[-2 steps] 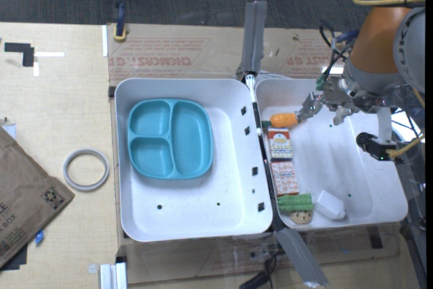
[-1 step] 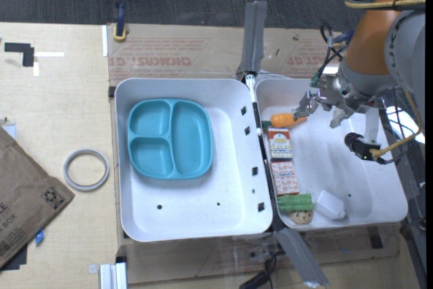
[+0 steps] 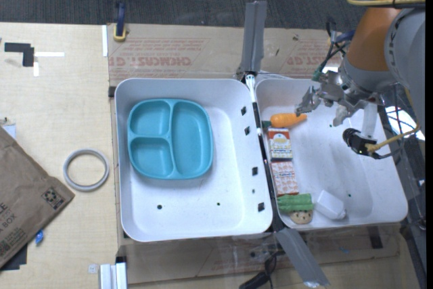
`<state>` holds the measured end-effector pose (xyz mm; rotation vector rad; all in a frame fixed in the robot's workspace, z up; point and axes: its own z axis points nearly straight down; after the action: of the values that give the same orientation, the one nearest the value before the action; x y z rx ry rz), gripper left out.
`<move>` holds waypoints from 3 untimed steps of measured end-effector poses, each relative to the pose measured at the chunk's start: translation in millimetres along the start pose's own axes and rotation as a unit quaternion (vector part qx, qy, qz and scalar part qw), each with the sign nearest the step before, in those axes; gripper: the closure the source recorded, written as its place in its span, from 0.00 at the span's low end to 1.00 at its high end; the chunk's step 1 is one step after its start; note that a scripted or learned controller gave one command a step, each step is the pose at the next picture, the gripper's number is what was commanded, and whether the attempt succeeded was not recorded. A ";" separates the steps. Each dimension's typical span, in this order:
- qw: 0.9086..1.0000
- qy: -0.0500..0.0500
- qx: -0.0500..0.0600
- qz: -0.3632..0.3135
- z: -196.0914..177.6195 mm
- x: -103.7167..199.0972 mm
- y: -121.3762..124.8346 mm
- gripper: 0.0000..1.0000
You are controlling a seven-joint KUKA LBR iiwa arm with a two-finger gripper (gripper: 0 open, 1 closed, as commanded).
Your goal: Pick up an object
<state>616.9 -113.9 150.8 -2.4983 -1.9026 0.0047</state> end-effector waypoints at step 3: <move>0.999 0.000 0.000 -0.055 61.5 9.3 -22.2 0.00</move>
<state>597.8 -99.1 89.3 -2.3898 -2.0358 0.0055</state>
